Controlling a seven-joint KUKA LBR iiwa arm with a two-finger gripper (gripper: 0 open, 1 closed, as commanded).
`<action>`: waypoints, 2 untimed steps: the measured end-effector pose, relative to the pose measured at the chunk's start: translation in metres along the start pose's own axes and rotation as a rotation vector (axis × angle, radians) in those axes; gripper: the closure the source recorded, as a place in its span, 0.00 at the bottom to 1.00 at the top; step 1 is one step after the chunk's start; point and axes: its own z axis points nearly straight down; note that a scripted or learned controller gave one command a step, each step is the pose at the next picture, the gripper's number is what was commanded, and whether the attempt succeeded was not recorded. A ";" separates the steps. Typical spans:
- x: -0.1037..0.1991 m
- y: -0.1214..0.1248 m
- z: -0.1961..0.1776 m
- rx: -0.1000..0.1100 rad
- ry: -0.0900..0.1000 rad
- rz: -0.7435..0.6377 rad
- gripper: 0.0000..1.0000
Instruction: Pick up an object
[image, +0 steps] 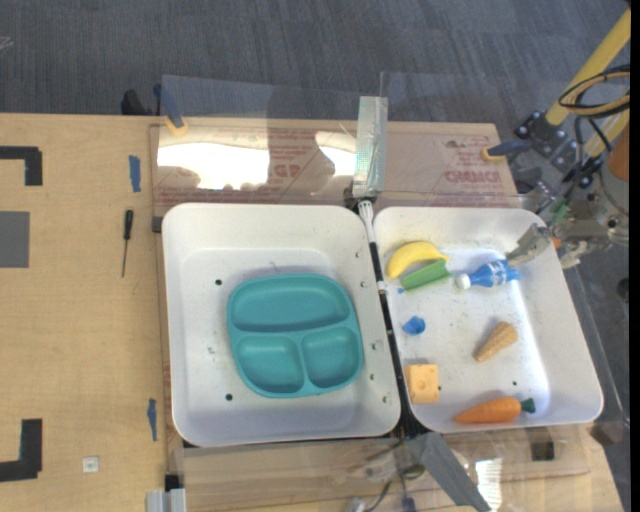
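Observation:
The right bin holds several toy foods. A yellow banana lies on a green pod at the upper left. To their right lies a blue bottle with a white cap. Below are a small blue piece, a tan cone, a yellow cheese block and an orange carrot. My gripper hangs over the bin's upper right corner, just above and to the right of the blue bottle, with nothing seen held in it.
A teal divided plate lies in the left bin. A clear upright panel stands behind the bins. Cables and the arm's wrist crowd the right bin's far right edge.

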 end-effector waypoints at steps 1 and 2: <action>0.028 -0.062 0.115 -0.005 -0.001 -0.044 0.00; 0.027 -0.061 0.104 -0.012 -0.004 -0.042 1.00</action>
